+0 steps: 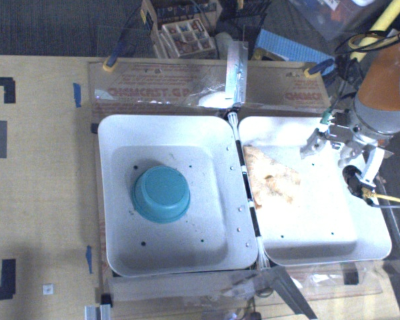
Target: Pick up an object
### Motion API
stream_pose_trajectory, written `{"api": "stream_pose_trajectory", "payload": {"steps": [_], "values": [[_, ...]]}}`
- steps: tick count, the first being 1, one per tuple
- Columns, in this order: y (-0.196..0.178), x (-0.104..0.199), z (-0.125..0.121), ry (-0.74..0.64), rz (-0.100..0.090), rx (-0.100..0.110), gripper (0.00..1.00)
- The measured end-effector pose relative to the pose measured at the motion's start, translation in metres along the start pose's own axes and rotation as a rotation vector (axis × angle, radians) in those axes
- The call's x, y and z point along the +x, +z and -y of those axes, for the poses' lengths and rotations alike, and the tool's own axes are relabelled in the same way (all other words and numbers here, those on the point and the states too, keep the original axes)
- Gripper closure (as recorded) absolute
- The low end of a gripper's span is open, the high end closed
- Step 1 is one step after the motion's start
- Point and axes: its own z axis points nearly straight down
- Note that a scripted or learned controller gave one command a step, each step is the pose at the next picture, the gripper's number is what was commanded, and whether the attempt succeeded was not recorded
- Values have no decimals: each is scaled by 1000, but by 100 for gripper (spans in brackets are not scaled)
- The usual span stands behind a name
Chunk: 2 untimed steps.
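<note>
Nearest the camera, along the front edge of the desk (40, 199), I'm seeing the lower rims of the two white bins sitting side by side. Moving up, I'm finding the blue bowl (161, 193) lying upside down in the left bin (117, 139), a little left of that bin's middle. It's round, so I'm reading no long axis to line up with. Across the divider, the right bin (320, 232) is carrying a tan, flat patch (272, 175) against its left wall; I can't tell what it is. Farther back and right, my hand (350, 151) is hanging over the right bin's upper right part, and I can't tell how wide it's set. So the bowl is lying well apart from my hand, to the left and a bit nearer the camera. Beyond the bins, cardboard (160, 89) and clutter are lining the back.
</note>
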Motion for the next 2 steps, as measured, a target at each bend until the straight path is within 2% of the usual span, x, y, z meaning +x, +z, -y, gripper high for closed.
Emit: {"api": "stream_pose_trajectory", "payload": {"steps": [1, 2], "values": [[-13, -38, -47, -54, 1, -5, 0], [-64, -5, 1, 98, 0, 0, 0]]}}
